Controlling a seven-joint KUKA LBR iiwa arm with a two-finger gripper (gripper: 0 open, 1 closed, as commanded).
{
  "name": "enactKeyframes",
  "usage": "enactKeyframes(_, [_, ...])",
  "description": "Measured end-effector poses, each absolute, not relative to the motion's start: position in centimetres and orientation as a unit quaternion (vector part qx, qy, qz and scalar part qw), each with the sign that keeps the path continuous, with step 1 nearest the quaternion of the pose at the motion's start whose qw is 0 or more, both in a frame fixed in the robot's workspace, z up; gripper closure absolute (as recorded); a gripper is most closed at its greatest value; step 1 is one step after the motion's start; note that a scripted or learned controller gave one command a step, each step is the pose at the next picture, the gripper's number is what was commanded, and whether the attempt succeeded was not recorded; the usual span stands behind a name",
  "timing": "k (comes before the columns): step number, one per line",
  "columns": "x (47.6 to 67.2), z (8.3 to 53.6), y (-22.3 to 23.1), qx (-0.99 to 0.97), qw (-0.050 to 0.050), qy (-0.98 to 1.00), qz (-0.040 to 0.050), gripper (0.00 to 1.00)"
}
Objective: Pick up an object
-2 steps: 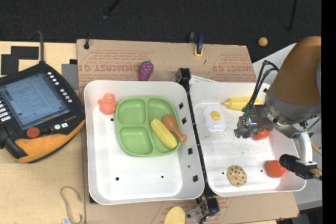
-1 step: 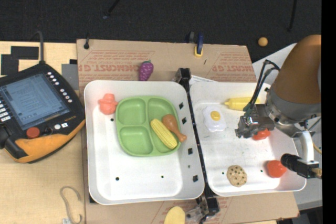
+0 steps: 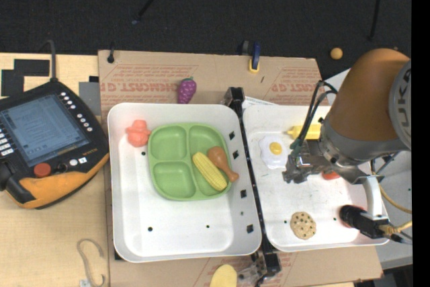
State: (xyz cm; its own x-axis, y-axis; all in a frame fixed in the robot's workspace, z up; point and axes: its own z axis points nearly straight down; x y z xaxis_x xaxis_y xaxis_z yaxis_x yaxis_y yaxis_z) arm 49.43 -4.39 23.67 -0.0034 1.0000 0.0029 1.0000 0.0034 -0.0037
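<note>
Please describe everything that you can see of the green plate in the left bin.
The green plate looks like smooth plastic, light green, roughly square with rounded corners. Raised ridges divide it into compartments: two at the far side, one at the near left, one at the right. It lies flat on the floor of the left bin, toward its far side. A yellow corn cob and a brown chicken leg lie in its right part, side by side. A pink toy sits just beyond its left edge.

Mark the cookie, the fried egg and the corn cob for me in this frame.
cookie (image 3: 303,225): camera view, centre of its speckled face, right bin.
fried egg (image 3: 274,148): camera view, on the yellow yolk, right bin.
corn cob (image 3: 209,170): camera view, middle of the cob, on the green plate in the left bin.
</note>
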Motion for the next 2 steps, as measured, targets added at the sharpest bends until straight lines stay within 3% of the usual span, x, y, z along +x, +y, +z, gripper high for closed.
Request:
enactKeyframes(1, [48.5, 21.9, 1.1, -0.706, 0.003, -0.708, 0.0013, 1.0])
enactKeyframes(2, [48.4, 21.9, 2.9, -0.707, 0.002, -0.707, 0.0008, 1.0])
